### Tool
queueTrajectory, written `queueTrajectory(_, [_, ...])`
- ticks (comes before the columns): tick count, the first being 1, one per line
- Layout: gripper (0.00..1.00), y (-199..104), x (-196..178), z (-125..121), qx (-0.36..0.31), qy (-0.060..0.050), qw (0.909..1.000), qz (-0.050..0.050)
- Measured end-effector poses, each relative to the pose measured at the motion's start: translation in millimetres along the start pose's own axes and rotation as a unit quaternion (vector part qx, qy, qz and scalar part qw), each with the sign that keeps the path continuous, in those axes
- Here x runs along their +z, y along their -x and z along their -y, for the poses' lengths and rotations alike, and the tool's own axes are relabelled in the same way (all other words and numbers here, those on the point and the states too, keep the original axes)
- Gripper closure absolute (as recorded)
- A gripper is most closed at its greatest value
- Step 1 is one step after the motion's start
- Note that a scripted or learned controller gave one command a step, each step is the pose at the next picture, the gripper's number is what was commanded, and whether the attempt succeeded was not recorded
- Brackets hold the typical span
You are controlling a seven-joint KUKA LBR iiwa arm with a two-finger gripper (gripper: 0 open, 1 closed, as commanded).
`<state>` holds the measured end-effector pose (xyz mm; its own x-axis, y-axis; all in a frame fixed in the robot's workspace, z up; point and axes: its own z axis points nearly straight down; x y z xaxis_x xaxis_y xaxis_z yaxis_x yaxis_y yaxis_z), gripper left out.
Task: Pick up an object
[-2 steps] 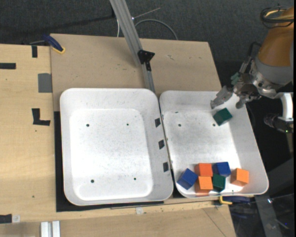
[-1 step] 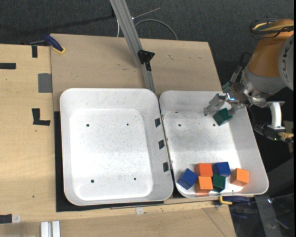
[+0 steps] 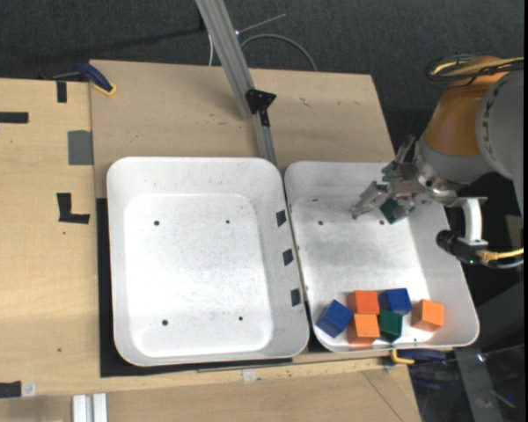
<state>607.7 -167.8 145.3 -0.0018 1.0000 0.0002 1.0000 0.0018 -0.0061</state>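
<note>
Hovering at the upper right of the right bin [image 3: 334, 192], the gripper [image 3: 389, 202] pinches a dark green block [image 3: 390, 209] between its fingers, with the other cubes [image 3: 378, 313] clustered lower right, well apart.

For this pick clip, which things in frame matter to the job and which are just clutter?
Job: gripper with a dark green block between its fingers; right bin; loose blocks at its near edge.
Clutter: left bin, metal pole, blue-yellow clamp, black tape marks.
</note>
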Motion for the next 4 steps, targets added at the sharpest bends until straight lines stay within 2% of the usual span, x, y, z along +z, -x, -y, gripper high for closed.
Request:
queueTrajectory(1, [1.0, -0.3, -13.0, -1.3, -0.001, 0.002, 1.0, 0.0])
queueTrajectory(2, [1.0, -8.5, -71.3, 2.3, 0.0, 0.006, 1.0, 0.001])
queueTrajectory(3, [1.0, -8.8, -110.7, 1.6, 0.0, 0.005, 1.0, 0.001])
queueTrajectory(4, [1.0, -62.1, -95.7, 5.9, -0.002, 0.002, 1.0, 0.0])
